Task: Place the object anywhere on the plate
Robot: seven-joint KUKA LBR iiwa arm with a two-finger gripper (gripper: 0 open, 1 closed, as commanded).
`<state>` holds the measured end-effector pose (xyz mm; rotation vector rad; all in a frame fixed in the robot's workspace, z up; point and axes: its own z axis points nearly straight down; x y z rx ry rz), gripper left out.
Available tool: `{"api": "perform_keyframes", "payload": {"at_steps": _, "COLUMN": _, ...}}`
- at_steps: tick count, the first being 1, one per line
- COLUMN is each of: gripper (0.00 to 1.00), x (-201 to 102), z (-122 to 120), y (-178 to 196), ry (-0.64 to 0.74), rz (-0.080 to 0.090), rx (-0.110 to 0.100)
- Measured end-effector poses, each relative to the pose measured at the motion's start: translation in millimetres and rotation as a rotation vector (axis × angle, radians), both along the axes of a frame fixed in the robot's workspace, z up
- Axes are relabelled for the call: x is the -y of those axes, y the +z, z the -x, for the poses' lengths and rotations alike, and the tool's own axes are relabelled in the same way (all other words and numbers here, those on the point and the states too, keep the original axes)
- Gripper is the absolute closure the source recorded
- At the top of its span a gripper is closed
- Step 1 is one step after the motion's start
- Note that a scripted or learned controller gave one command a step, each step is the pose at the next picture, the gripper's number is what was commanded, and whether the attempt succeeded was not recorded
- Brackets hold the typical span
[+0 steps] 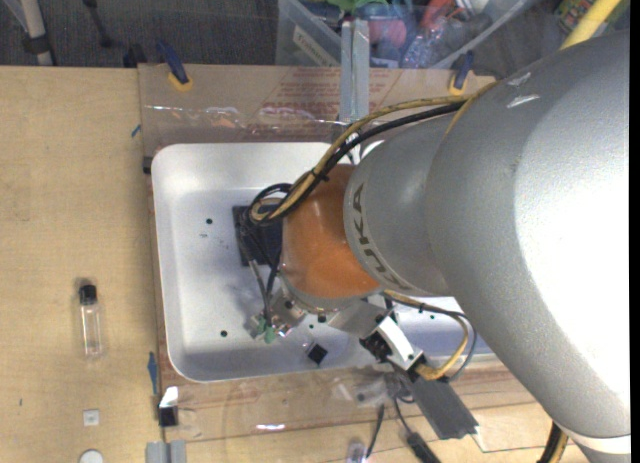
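In the camera view, the right and centre of the frame are taken up by the grey arm (520,201), whose orange band (320,246) is seen over a white bin (190,251). The pincer is hidden beneath the wrist, so its state cannot be told. Neither the object nor the plate can be made out. A small vial (90,319) lies on the desk (70,181) at lower left.

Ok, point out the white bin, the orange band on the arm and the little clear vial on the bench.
white bin (185,251), camera view, bare floor near its left wall.
orange band (320,246), camera view, middle of its lit side.
clear vial (91,323), camera view, mid glass body.
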<state>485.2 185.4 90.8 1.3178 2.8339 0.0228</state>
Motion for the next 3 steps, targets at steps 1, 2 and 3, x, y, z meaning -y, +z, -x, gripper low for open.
{"api": "perform_keyframes", "payload": {"at_steps": 1, "gripper": 1.00, "x": 19.5, "z": -28.9, "y": -0.8, "ry": 0.450, "rz": 0.007, "rx": -0.005}}
{"api": "perform_keyframes", "payload": {"at_steps": 2, "gripper": 1.00, "x": -38.6, "z": -25.9, "y": 93.6, "ry": 0.738, "rz": 0.012, "rx": -0.013}}
{"api": "perform_keyframes", "payload": {"at_steps": 3, "gripper": 1.00, "x": -40.5, "z": 3.2, "y": -0.3, "ry": 0.477, "rz": 0.007, "rx": -0.009}}
